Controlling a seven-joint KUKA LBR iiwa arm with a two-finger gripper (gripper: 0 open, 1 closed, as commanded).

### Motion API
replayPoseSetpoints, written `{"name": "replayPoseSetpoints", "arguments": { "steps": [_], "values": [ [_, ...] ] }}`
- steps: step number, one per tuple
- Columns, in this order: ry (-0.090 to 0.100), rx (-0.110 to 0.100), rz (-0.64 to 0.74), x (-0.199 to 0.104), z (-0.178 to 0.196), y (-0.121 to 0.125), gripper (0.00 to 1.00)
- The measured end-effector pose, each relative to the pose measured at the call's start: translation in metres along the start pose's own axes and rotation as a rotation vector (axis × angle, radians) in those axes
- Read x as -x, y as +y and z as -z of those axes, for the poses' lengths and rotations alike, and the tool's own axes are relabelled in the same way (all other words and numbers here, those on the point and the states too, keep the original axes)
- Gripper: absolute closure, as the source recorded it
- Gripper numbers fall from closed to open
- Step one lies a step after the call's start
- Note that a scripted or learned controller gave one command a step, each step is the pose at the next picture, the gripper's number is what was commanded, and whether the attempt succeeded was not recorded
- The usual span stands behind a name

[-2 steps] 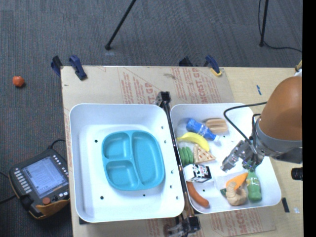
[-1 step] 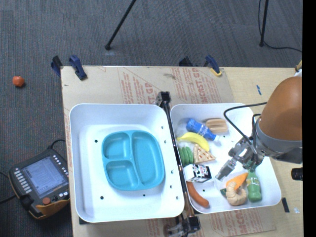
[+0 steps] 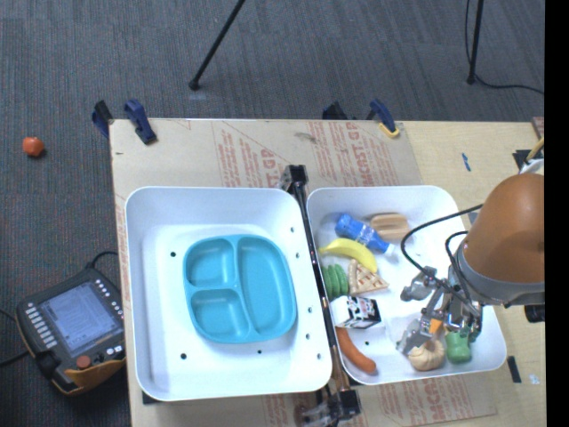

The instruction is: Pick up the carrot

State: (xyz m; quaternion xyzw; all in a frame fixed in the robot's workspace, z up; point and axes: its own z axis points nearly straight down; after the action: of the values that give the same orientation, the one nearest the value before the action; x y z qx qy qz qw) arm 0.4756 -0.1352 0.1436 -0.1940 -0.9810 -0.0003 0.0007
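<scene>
On the floor at far left lies a small orange ball (image 3: pixel 33 147), and nearer the desk (image 3: pixel 267 149) sits a teach pendant (image 3: pixel 73 327). The left bin (image 3: pixel 142 238) holds a blue divided tray (image 3: pixel 240 287). In the right bin (image 3: pixel 418 194) come a yellow banana (image 3: pixel 353 252), a blue bottle (image 3: pixel 363 232), a green pepper-like piece (image 3: pixel 336 280), a waffle wedge (image 3: pixel 365 279) and a black-and-white carton (image 3: pixel 358 310). The carrot (image 3: pixel 356 355), an orange stick, lies near that bin's front wall, just below the carton. Further right the gripper (image 3: pixel 436 323) hangs over a tan roll (image 3: pixel 426 354) and a green item (image 3: pixel 459 347), well apart from the carrot; whether its fingers are spread or closed I cannot tell. This looks like the approach step, with no grasp on the carrot yet. The next move likely calls for shifting left along the front wall and lining up across the carrot's narrow width before descending.
</scene>
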Motion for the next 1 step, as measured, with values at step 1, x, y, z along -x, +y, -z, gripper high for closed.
{"name": "replayPoseSetpoints", "arguments": {
  "steps": [1],
  "values": [
    [-0.002,0.001,0.265,0.0669,-0.0439,0.0164,0.00]
  ]
}}
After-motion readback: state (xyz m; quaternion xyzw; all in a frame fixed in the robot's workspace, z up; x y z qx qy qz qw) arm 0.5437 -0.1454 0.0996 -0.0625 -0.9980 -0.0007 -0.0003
